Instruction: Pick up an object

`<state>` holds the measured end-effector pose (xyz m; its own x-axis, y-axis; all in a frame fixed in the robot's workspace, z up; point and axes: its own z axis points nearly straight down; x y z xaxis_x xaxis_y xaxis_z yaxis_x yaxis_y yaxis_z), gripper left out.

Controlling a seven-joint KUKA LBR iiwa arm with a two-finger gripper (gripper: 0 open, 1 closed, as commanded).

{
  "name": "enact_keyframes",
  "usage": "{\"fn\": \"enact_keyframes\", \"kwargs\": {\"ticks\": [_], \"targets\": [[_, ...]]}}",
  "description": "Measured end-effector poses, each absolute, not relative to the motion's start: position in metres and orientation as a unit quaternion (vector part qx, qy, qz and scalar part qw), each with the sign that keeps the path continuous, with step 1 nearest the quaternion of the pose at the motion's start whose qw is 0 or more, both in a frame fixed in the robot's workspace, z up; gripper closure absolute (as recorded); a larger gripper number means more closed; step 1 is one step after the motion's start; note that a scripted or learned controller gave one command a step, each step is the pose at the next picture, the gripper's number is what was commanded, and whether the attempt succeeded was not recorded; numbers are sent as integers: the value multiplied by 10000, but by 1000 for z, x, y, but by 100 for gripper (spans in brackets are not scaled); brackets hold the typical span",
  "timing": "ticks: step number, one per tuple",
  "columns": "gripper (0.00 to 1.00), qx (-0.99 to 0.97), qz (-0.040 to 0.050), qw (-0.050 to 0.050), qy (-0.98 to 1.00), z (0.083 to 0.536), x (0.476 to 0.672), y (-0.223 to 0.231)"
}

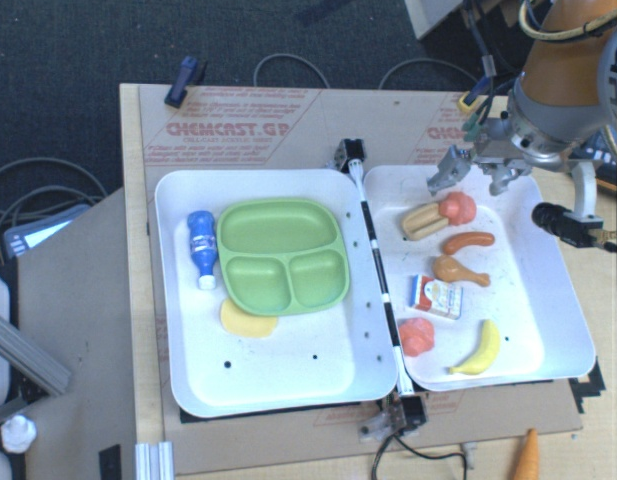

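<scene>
Camera view, from above: gripper (475,172) hung over the far edge of the right bin (563,303), fingers spread, nothing btwn them — pink-topped bread roll (440,214) lay just below. Same bin held a sausage (469,241), chicken drumstick (460,269), small red-and-white carton (437,297), a pink-red fruit (417,336) and banana (478,350). Left bin (278,368) carried a green 3-section tray (283,255), w/ blue bottle (201,247) touching its left side — yellow disc (248,319) partly under its near edge.

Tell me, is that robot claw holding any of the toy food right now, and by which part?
Nothing is held. The gripper hangs open above the right bin's far edge, with nothing between its fingers; the pink toy lies just below it.
</scene>
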<state>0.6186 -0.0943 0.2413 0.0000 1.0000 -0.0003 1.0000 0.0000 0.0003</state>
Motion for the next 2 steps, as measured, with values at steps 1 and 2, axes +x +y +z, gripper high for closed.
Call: {"fn": "enact_keyframes", "kwargs": {"ticks": [1,2], "targets": [[0,7074,-5,-3,7068,149,602,-123],[0,7074,-3,-6,7068,84,559,-101]]}}
